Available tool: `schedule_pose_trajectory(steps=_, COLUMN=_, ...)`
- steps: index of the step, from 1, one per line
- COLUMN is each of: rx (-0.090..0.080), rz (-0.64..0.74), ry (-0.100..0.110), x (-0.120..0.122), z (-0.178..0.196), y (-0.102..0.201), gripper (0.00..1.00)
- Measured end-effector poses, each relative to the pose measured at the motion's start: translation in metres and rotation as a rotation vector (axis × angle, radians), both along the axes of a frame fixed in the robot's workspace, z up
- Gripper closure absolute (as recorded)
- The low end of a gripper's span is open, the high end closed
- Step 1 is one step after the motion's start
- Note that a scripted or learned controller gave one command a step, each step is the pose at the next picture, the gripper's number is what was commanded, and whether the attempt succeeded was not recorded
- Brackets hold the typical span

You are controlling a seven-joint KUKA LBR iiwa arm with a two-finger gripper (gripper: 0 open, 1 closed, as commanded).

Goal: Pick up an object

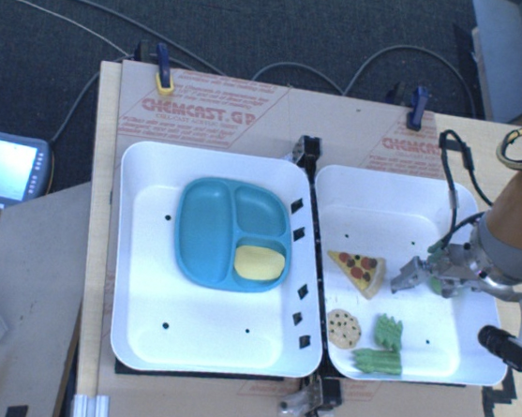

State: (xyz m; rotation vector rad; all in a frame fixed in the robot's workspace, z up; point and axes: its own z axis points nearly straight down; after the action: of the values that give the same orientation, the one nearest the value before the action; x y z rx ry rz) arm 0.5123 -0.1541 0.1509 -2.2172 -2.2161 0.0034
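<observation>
Pizza slice [357, 269] in right bin [390, 192], gripper [410, 275] just beside.

Brown board bench [255, 103], red print along the far edge, held by two blue clamps [164, 73] at the back. Two shallow white bins side by side on top: left bin [133, 329], right bin [405, 188]. Black bracket [307, 149] at the rear where the bins meet

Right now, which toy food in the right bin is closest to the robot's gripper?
The triangular pizza slice, just left of the gripper. The round cookie and green vegetables lie nearer the bin's front.
</observation>
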Motion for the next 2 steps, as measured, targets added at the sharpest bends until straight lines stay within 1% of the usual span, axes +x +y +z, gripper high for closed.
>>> schedule_pose_trajectory(steps=1, rx=0.0, rz=0.001, ry=-0.002, x=0.001, z=-0.042, y=0.004, gripper=0.0)
schedule_pose_trajectory(steps=2, rx=-0.001, rz=-0.001, ry=-0.006, x=0.002, z=-0.029, y=0.004, gripper=1.0)
